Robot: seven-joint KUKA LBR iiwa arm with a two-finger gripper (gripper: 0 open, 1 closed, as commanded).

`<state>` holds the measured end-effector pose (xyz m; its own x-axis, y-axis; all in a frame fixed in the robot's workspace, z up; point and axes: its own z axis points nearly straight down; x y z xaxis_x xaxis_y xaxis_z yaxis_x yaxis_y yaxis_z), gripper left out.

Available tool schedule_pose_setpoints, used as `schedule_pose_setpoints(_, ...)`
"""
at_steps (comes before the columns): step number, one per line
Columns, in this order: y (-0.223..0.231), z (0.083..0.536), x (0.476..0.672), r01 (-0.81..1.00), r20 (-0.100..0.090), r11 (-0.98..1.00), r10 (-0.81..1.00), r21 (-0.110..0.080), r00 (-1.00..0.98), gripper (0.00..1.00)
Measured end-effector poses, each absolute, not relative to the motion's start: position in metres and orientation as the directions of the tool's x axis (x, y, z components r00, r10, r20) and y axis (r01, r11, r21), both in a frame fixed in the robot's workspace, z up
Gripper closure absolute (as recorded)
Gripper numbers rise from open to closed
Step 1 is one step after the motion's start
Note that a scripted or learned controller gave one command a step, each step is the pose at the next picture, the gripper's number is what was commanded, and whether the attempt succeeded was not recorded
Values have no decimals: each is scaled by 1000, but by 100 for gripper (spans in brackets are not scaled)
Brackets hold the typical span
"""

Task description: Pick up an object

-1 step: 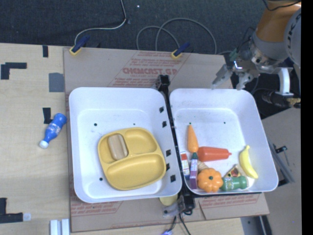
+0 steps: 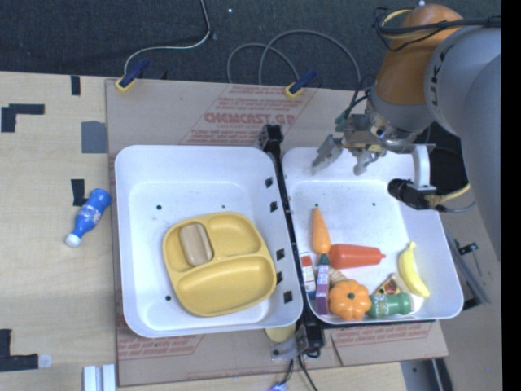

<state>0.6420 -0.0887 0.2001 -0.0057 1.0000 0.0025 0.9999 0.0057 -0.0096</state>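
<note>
Claw (image 2: 343,161) hangs over the far edge of the right bin (image 2: 423,198), fingers spread apart with nothing between them. Toys lie toward the near side of that bin, well apart from the claw: a carrot (image 2: 320,230), a red pepper (image 2: 355,256), a banana (image 2: 412,272), a small pumpkin (image 2: 350,299) and a green bottle (image 2: 390,305). In the left bin (image 2: 138,177) sits a yellow divided plate (image 2: 220,263). A blue bottle (image 2: 88,215) lies on the table (image 2: 41,300).

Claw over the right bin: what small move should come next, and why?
Probably move toward the near side of the bin and descend over the carrot. The claw hangs open at the right bin's far edge, holding nothing; the toys cluster nearer the camera.
</note>
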Motion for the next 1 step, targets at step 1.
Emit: schedule_pose_setpoints(1, -97, 96, 617, 1000, 2, 0, 1000, -17, 0, 0)
